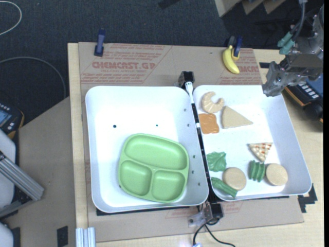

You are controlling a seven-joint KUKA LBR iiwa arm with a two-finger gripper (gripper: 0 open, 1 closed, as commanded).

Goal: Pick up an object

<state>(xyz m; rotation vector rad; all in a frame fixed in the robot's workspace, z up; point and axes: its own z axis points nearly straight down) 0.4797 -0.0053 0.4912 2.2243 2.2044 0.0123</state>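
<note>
Looking down on the bench (77,138): two white bins side by side. Left bin (103,112) holds a green divided tray (153,168), lying flat toward its near side. Right bin (293,143) holds the toy food: croissant (212,102) at the far left, orange toast slice (208,123) just below it, tan wedge (234,118) beside the toast, pizza slice (261,150) mid-right. Along the near edge: leafy green piece (216,161), round cracker (234,178), green pod (224,188) under it, green pepper piece (256,171), second round cracker (276,174). Yellow banana (231,60) lies outside the bins on the cardboard, next to a blue clamp (236,43). Jaws (271,84) hang over the right bin's far right corner, well apart from the food, nothing between them; can't tell how wide they stand.
</note>
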